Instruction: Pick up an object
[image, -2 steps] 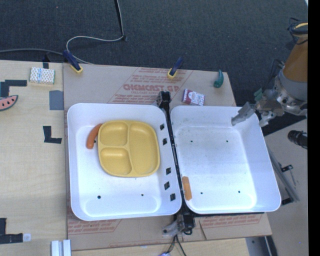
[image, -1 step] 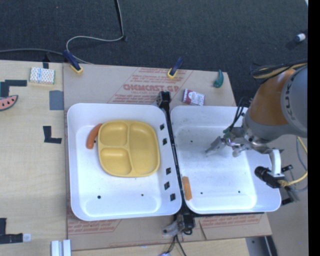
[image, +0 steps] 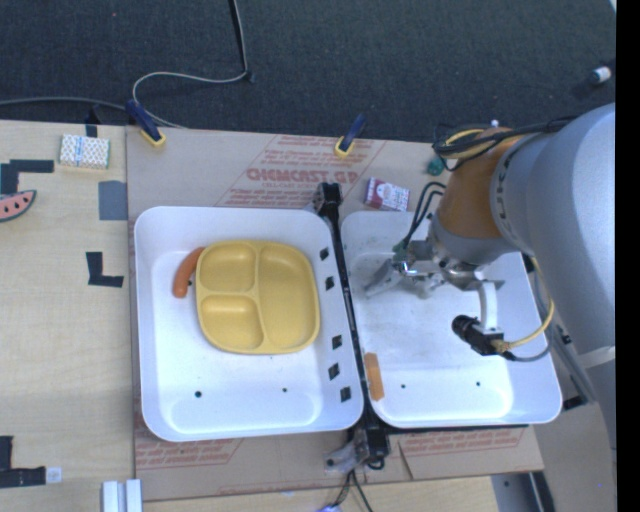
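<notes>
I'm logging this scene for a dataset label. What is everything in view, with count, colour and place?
white bins: 2, white, side by side on the bench
divided plate: 1, yellow, left bin
orange stick: 1, orange, left bin, against the plate's left edge
orange piece: 1, orange, right bin, by its left wall
small packet: 1, red and white, on the cardboard behind the right bin
clamps: 2, blue and yellow, back edge of the cardboard
patterned block: 1, white and yellow, far left of the bench
cable: 1, light, on the dark floor behind
arm: 1, grey with orange band, over the right bin
gripper: 1, metallic, low over the right bin's back left
</notes>
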